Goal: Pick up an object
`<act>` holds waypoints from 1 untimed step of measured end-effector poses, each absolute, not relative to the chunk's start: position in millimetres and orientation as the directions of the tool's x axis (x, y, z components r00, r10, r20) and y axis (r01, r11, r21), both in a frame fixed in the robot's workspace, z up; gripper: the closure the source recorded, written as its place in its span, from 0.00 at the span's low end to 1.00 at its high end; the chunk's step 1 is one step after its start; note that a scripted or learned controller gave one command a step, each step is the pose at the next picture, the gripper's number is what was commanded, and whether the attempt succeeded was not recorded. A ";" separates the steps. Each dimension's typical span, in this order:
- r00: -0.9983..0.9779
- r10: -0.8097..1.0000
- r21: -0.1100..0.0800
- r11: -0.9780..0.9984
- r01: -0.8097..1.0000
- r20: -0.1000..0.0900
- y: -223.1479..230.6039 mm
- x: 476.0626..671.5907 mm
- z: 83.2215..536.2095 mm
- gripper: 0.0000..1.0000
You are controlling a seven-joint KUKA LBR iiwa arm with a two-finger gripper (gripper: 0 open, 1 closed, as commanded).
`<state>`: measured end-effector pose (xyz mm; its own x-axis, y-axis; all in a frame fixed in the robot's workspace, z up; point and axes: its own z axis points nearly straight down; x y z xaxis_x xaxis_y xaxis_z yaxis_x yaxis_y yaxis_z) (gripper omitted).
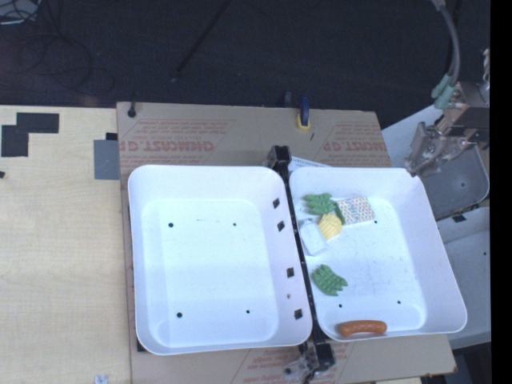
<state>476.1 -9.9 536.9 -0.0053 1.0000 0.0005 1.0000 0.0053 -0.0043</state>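
The end effector (pixel 424 152) is sitting at the upper right of the frame, just outside the upper right corner of the right bin (pixel 444 282), over a grey surface beyond the bin's rim. It is too small and blurred to make out, so I cannot tell whether it is wide, narrow or carrying anything.

All the loose objects are lying in the right bin, to the lower left of the end effector and apart from it. Nearest to it is a small speckled packet (pixel 356 210), lying in the upper middle of the bin. Just left of the packet a yellow corn-like piece (pixel 330 226) is resting, with a green leafy toy (pixel 320 204) touching it from above and a pale whitish block (pixel 310 237) just below it, hard to separate from the white floor. A second green leafy toy (pixel 328 280) is lying lower down near the bin's left wall. An orange sausage-shaped object (pixel 362 327) is lying along the bottom wall, well apart from the end effector.

The left bin (pixel 160 326) is filling the centre left of the frame on the brown cardboard sheet (pixel 208 138) covering the desk (pixel 56 254). The arm is being cut off by the right edge of the frame, and a grey hose (pixel 453 34) is curving above it.
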 end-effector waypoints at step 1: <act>-0.003 1.000 -0.020 0.003 1.000 -0.001 15.2 474.4 395.2 1.00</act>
<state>474.4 15.2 395.2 -0.0026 1.0000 -0.0006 0.9998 0.0026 -0.0195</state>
